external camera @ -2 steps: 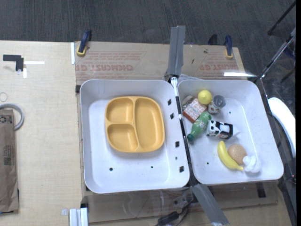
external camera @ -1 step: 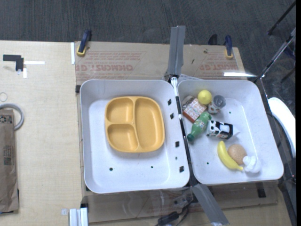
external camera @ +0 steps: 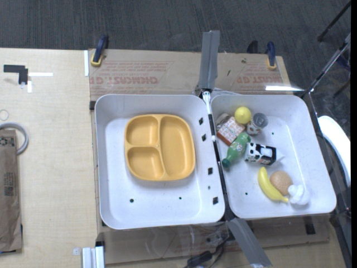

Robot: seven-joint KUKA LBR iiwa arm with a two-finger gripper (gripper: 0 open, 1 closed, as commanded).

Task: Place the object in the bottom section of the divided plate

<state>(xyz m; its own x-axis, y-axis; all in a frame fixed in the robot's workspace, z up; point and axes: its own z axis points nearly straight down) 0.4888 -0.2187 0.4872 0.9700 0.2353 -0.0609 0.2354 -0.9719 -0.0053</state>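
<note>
Pick-up step, I judge (jaws' state: cannot tell): yellow three-section plastic plate point(external camera: 160, 116) waits in the left white bin point(external camera: 111, 205), and a yellow banana point(external camera: 268, 186) near the right white bin's point(external camera: 301, 116) front edge needs grasping.

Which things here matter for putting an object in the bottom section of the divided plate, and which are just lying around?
For the job:
- divided plate, yellow, in the left bin
- candidate objects in the right bin: banana, lemon, green bottle

Lying about:
- brown paper bag at the left edge
- blue clamps on the cardboard
</note>
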